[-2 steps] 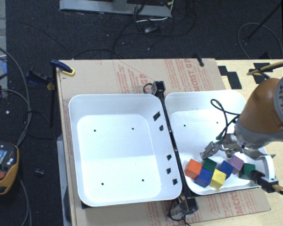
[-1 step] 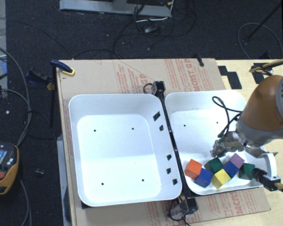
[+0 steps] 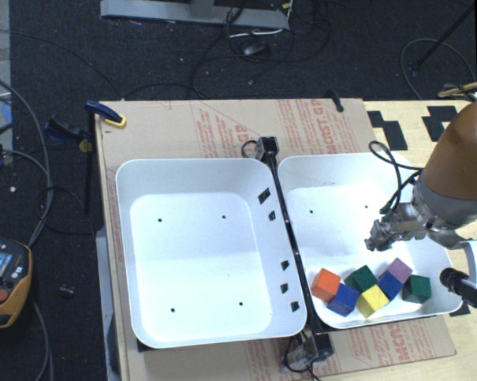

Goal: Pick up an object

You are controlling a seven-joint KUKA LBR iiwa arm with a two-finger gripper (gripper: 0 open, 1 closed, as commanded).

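Note:
Several small coloured blocks lie clustered along the front of the right bin (image 3: 333, 189): an orange block (image 3: 326, 284), a blue block (image 3: 344, 299), a dark green block (image 3: 361, 279), a yellow block (image 3: 373, 299), a purple block (image 3: 397, 270) and a second green block (image 3: 418, 288). My gripper (image 3: 380, 236) hangs over the right bin, just above and behind the cluster, nearest the dark green and purple blocks. Nothing shows between its tips.
The left bin (image 3: 143, 182) stands beside the right one, with a black divider (image 3: 284, 231) between them. Both rest on a cardboard sheet (image 3: 220, 123). Cables and a yellow-black device (image 3: 6, 279) lie on the dark floor to the left.

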